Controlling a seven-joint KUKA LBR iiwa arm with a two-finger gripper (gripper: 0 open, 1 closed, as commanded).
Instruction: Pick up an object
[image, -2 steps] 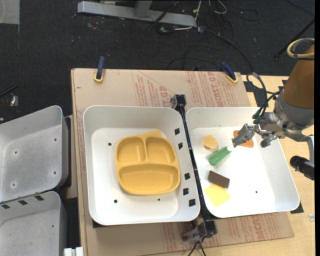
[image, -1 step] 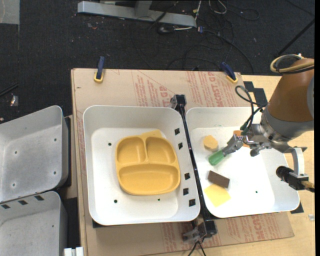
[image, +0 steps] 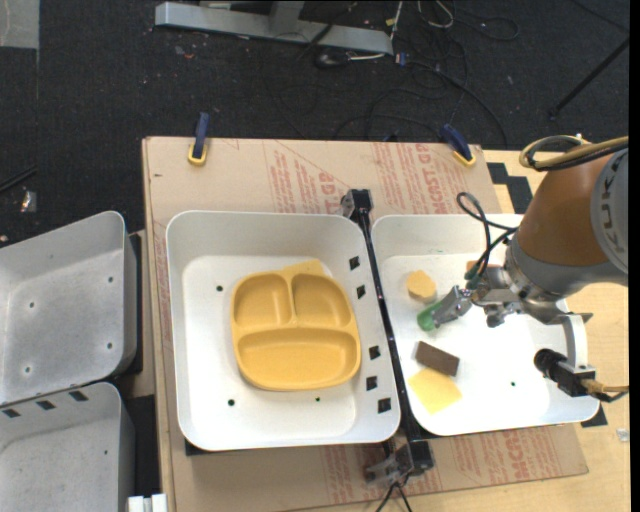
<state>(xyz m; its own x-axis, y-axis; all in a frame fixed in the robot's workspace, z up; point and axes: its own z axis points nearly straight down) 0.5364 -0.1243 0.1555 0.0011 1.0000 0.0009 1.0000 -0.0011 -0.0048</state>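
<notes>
**Q:** What lies closest to the gripper (image: 453, 305)?

**A:** A small green object (image: 430, 319), at the gripper's tip, on the floor of the right bin (image: 440, 224). The two appear to touch. Whether the gripper is clasping it or merely resting against it cannot be told from this slant, and its state, released or clenched, cannot be read.

**Q:** And next outward?

**A:** A rounded yellow piece (image: 421, 286) lies just beside the tip, on its far side. A brown block (image: 437, 357) lies near the tip on its near side, tilted slightly. Touching the block's near edge is a flat yellow slab (image: 435, 391), the item in this bin farthest from the gripper. All four lie toward the bin's left half, the side the gripper points to.

**Q:** What is behind the gripper?

**A:** The grey wrist and the orange band of the arm (image: 565, 215), which enters from the right and overhangs the bin's right rim.

**Q:** Farther out, ahead of the tip?

**A:** Across the dividing wall, well apart from the gripper, the left bin (image: 262, 220) holds a yellow divided tray (image: 296, 331) with three compartments, lying flat near the centre. A paler yellow edge shows under its far rim.

**Q:** Farthest of all?

**A:** The cardboard sheet (image: 300, 170) under both bins, two clamps (image: 199, 141) at its far edge, and grey metal pans (image: 60, 290) beyond the left bin.
</notes>
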